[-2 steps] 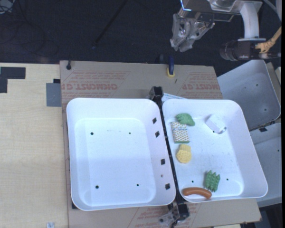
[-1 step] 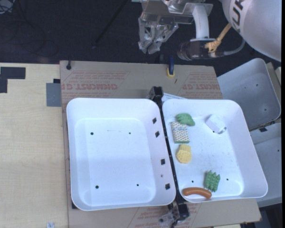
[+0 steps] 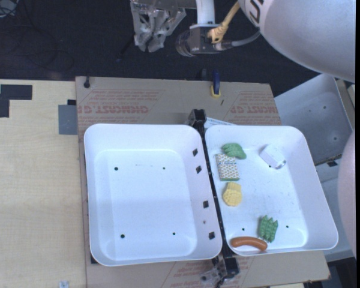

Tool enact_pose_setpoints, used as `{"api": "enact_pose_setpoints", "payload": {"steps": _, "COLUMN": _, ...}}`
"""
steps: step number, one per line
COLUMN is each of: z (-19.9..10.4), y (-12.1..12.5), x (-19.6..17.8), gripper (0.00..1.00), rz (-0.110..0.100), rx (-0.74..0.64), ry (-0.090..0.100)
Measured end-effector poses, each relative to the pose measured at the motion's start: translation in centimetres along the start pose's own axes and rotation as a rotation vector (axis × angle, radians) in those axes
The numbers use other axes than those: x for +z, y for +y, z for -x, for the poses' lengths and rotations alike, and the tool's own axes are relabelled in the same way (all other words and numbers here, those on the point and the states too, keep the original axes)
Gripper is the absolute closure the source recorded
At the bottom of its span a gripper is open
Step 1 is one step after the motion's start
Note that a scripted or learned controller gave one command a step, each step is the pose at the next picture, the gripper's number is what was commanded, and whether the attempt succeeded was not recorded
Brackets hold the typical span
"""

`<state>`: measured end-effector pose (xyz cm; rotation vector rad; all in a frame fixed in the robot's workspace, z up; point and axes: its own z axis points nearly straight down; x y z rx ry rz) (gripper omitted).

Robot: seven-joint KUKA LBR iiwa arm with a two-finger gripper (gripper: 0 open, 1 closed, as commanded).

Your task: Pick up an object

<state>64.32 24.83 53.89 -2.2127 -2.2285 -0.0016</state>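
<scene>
At the near edge of the bench, the right bin (image 3: 315,221) holds an orange sausage-shaped piece (image 3: 248,243) lying flat against its front wall, close to the corner by the divider between the two bins. Just behind it and slightly to the right sits a small dark green ridged object (image 3: 267,228), apart from the sausage but near it. Further back, close to the bin's left wall, a yellow bumpy piece like a corn cob (image 3: 231,194) lies just in front of a patterned white and green block (image 3: 228,168), the two nearly touching. Behind the block rests a green leafy lump (image 3: 234,151), and to its right, well apart near the back right corner, a small white object (image 3: 272,156) that is hard to make out against the white floor. The left bin (image 3: 102,221) stands beside the right one, their rims meeting along a row of black clips. Both bins rest on a brown cardboard sheet (image 3: 144,101) over the pale wooden bench top (image 3: 30,191). Farthest back, beyond the cardboard and over the dark background, the gripper (image 3: 151,38) hangs high, well away from every object in the bins, holding nothing; whether its jaws stand wide or narrow I cannot tell. The large grey arm (image 3: 306,23) fills the upper right.
</scene>
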Motion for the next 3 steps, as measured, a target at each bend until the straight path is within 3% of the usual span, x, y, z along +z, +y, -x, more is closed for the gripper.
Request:
{"api": "enact_pose_setpoints", "payload": {"steps": 1, "z": 0.6, "y": -2.5, "x": 14.3, "gripper": 1.0, "rz": -0.014, "rx": 0.01, "ry": -0.007}}
{"api": "enact_pose_setpoints", "payload": {"steps": 2, "z": 0.8, "y": -2.2, "x": 12.7, "gripper": 1.0, "rz": -0.007, "rx": 0.014, "ry": -0.005}}
{"api": "enact_pose_setpoints", "payload": {"steps": 3, "z": 5.6, "y": -5.4, "x": 27.8, "gripper": 1.0, "rz": -0.02, "rx": 0.011, "ry": -0.01}}
